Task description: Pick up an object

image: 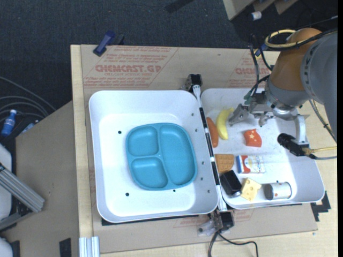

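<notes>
Right bin [308, 181]: claw [247, 113] hovers just beside banana [223, 123], seemingly apart.

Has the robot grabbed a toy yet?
Not yet. The tool hangs above the right bin, between the banana and the red toy, with nothing visibly in it. Every toy lies in the bin, so grabbing and lifting are left.
</notes>
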`<state>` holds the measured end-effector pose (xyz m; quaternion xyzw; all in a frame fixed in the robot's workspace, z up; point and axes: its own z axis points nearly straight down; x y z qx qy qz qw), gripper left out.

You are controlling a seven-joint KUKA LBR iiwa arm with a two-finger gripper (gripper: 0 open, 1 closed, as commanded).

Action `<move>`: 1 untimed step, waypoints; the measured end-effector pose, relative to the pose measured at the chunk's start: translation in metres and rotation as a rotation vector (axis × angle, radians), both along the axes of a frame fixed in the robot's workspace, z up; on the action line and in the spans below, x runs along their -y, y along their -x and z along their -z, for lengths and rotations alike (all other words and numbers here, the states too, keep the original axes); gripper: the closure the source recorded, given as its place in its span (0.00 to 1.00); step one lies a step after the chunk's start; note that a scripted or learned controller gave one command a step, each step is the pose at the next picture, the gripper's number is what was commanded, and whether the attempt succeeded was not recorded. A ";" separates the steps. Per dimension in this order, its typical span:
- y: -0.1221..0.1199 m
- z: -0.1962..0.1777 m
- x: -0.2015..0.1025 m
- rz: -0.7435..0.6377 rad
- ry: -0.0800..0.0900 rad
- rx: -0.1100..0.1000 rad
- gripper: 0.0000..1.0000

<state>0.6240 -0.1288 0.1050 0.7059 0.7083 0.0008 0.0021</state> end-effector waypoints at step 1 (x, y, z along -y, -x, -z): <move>-0.042 0.016 -0.006 0.002 0.000 -0.011 0.00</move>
